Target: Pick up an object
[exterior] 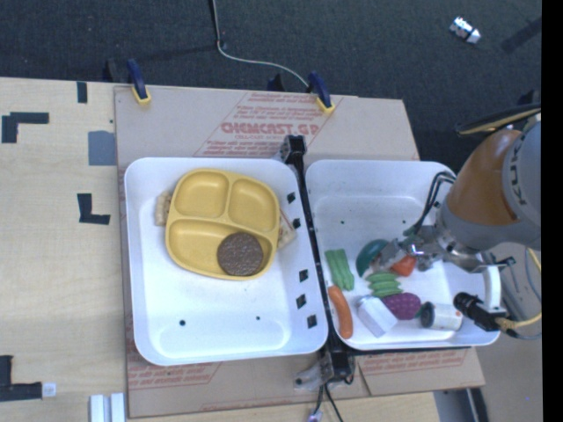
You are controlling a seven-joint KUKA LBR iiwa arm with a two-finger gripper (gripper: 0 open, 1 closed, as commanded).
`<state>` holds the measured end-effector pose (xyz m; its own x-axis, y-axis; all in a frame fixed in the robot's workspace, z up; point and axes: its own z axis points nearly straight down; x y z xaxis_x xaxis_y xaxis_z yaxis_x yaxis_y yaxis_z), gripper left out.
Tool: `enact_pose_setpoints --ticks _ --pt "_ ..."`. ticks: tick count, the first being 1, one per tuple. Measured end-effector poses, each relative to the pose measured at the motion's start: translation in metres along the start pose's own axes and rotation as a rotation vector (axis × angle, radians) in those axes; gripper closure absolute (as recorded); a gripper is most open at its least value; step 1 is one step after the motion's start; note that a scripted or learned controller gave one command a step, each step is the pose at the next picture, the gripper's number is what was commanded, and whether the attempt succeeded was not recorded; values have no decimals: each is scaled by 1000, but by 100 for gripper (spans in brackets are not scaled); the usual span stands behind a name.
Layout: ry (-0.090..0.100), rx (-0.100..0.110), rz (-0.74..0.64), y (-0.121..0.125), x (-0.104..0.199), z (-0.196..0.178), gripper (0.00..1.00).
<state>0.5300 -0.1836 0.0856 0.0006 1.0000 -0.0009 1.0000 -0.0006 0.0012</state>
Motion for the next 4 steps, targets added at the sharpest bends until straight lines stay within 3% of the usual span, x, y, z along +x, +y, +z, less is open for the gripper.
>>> enact_pose_setpoints --ticks 1,2,3,4 --pt "7 -1 -3 2 3 -13 100" --pt "7 0 -2 1 3 -12 0" --pt "1 3 -4 41 14 -1 0" --pt "5 -1 -4 41 16 -12 100"
